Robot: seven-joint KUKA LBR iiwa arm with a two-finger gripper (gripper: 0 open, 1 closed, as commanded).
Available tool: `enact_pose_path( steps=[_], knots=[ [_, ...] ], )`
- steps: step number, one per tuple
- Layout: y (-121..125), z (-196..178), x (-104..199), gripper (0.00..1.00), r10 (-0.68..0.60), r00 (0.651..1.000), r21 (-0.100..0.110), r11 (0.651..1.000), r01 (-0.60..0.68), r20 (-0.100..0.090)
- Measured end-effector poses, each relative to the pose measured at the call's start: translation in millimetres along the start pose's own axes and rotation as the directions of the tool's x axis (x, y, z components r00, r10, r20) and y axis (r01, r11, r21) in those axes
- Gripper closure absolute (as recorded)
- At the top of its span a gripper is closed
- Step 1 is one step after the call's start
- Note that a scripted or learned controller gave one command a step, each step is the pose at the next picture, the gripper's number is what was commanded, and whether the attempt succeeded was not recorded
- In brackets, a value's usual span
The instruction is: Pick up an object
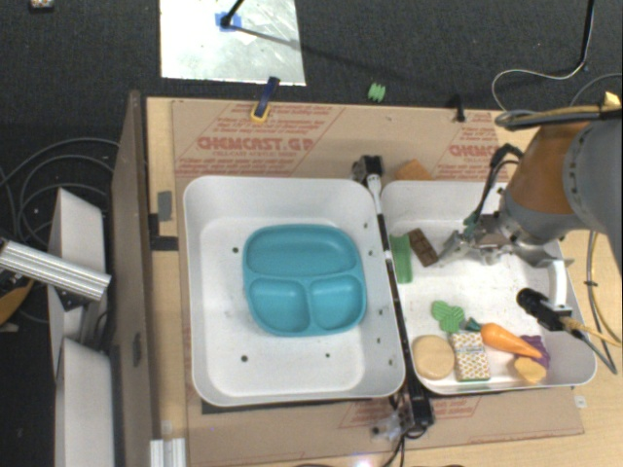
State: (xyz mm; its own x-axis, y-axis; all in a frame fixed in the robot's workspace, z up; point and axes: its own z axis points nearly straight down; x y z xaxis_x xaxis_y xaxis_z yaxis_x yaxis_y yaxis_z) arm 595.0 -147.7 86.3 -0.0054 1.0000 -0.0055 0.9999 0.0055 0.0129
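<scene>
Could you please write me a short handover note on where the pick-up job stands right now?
Hand: low over the upper part of the right bin, near the brown block; I cannot tell whether it is open, and nothing is seen held.
Things: green block at the bin's left wall; cookie, patterned box and carrot along the near edge. Teal tray lies in the left bin.
Done: no pick visible.
Left: grasp and lift one object.

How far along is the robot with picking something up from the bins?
Early. Done: the arm has reached over the right bin, and the gripper is low near the brown block. In hand: nothing is visibly held. Left: grasping and lifting something; the carrot and cookie lie untouched.
</scene>
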Motion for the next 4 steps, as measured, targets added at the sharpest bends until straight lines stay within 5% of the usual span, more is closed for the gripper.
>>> enact_pose_path(
  steps=[1,2,3,4],
  knots=[
    [43,-17,-62,0.0,0.005,1.0,0.003,1.0,-0.005,0.0],
    [3,-100,16,0.0,-0.004,1.0,0.005,1.0,0.004,-0.007],
    [-65,-64,9,0.0,0.007,1.0,0.019,1.0,-0.007,-0.007],
    [-99,3,37,0.0,0.005,1.0,0.013,1.0,-0.005,-0.006]
  ],
)
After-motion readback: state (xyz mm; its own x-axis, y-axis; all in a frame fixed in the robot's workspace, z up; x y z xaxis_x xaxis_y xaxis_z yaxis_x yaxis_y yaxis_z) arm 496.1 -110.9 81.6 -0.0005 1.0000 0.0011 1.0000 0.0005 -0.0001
